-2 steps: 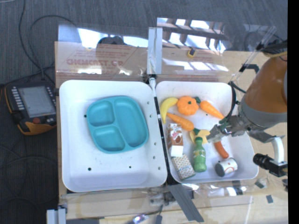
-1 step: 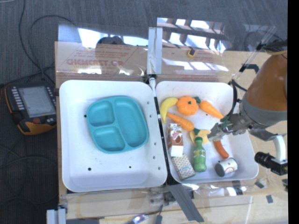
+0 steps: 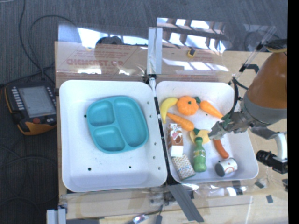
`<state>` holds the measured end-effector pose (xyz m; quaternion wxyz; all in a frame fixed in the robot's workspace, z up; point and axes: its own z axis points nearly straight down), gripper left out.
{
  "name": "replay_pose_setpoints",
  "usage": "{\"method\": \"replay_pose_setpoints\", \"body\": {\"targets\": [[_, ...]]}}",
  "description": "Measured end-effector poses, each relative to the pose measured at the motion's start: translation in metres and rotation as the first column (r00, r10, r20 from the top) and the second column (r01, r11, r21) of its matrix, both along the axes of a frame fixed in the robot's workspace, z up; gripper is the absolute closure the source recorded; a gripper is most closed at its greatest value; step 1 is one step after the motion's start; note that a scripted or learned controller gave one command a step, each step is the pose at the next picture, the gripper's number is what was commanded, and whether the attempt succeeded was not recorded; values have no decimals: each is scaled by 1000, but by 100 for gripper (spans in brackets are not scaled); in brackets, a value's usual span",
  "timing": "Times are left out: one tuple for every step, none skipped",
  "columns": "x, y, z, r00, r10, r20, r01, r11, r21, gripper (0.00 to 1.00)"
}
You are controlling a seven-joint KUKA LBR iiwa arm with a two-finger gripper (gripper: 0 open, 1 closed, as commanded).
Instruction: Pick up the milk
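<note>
Low over right bin (image 3: 243,169), fingers (image 3: 216,132) — state unclear — milk (image 3: 176,141) apart, leftward.

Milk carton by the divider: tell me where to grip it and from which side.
Grip the milk carton across its narrow width at mid-body, coming straight down. It lies flat and lengthwise beside the divider wall, with the snack packet at its near end.

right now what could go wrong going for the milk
The milk carton lies at the right bin's left edge, packed between a carrot and a patterned packet, so fingers may catch a neighbour. The gripper sits across the bin; crossing low could knock over the green bottle.
</note>
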<state>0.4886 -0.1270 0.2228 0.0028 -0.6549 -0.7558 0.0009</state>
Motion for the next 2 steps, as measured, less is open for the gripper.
{"method": "replay_pose_setpoints", "body": {"targets": [[1,1,9,1000,2,0,-2,1000,0,100],[1,1,8,1000,2,-1,-2,1000,0,0]]}}
